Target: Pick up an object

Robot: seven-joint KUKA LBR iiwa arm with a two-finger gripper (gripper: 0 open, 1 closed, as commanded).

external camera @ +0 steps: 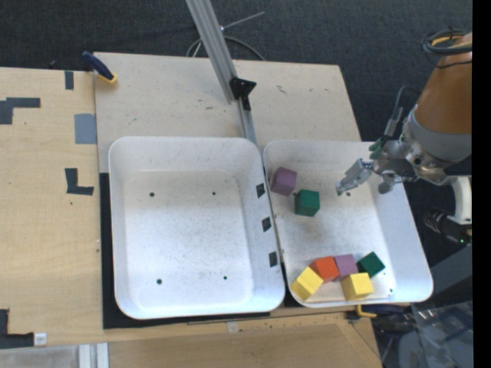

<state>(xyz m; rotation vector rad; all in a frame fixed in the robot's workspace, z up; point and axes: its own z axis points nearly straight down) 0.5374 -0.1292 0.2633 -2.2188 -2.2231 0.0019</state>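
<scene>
Gripper [354,179] seen hovering above the upper part of the right bin [405,236], reached in from the right edge below the orange band [453,90] of the arm. Fingers too small and blurred for judgement — cannot tell whether spread or pressed together. Nothing visible between them.

Nearest to the gripper, to its left: a green cube [308,202], near but clearly apart. Just beyond that, farther left and slightly higher in view: a purple cube [284,180], just beside the green one, close to the bin's left wall.

Well apart from the gripper, toward the near edge of the same bin: a cluster of five cubes. Noted in the cluster: a yellow cube [308,282] at the left end, an orange cube [327,267] touching it, a pale purple cube [346,264] next along, a second yellow cube [357,285] in front, and a dark green cube [371,264] at the right end — all packed close, most touching.

Left bin [184,228] farther from the gripper, past the divider between the two bins. Metal pole [219,41] slanting across the bench behind both bins.
</scene>
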